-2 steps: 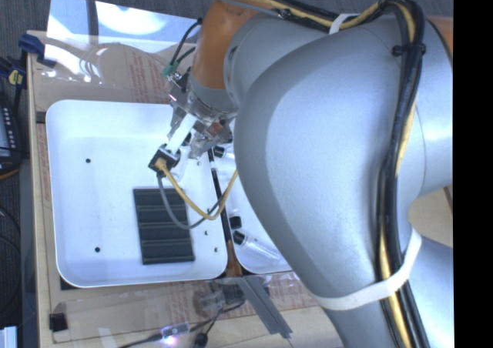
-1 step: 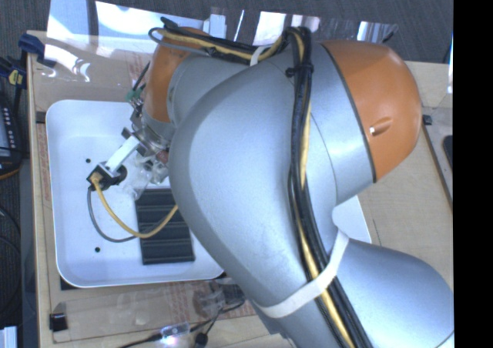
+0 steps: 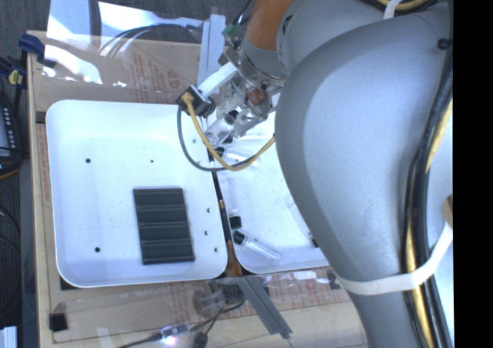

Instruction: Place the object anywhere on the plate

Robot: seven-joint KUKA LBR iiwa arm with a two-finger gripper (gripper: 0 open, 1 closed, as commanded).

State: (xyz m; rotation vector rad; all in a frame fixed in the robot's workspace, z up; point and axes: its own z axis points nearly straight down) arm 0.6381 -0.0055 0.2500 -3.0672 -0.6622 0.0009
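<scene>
- Camera view, looking down: take the dark ridged plate (image 3: 163,225) as your landmark. It lies flat in the near half of the left bin (image 3: 58,185), with nothing on it.
- The gripper (image 3: 227,119) is up and to the right of the plate, over the seam where the left bin meets the right bin (image 3: 262,200). It is tangled in its own cables (image 3: 202,142), so you cannot tell whether the jaws are open, closed or gripping anything.
- The likeliest object is a small pale, see-through piece (image 3: 260,247). It lies to the right of the plate, just across the seam, on the right bin's floor near its front edge.
- A smaller dark piece (image 3: 235,222) sits between that pale piece and the plate, close to the seam. It is too small to identify.
- The arm (image 3: 362,146) hides everything farther right of the plate, so more things may lie under it.
- Handling, as a judgement: the pale piece looks light, hard and smooth — probably slippery, and liable to roll or skid if nudged.
- Take it across its narrow middle, coming straight down. Keep clear of the bin wall on the plate side.
- The plate's ridges should stop it rolling once it is set down.
</scene>
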